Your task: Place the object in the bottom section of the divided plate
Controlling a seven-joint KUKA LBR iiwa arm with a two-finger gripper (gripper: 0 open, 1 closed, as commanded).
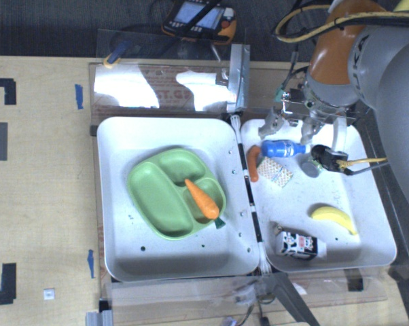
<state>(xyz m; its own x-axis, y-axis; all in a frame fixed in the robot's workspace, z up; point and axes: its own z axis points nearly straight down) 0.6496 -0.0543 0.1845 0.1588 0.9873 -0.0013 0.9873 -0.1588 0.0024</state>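
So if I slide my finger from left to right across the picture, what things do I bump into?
Green divided plate → carrot on the plate → small orange piece at the right bin's left edge → blue bottle → banana.

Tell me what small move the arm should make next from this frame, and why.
Probably lower the tool a little onto the blue bottle. It hangs at the right bin's far edge just above that bottle, while the green divided plate in the left bin already carries a carrot across its right-hand sections. Nothing can be seen gripped yet.
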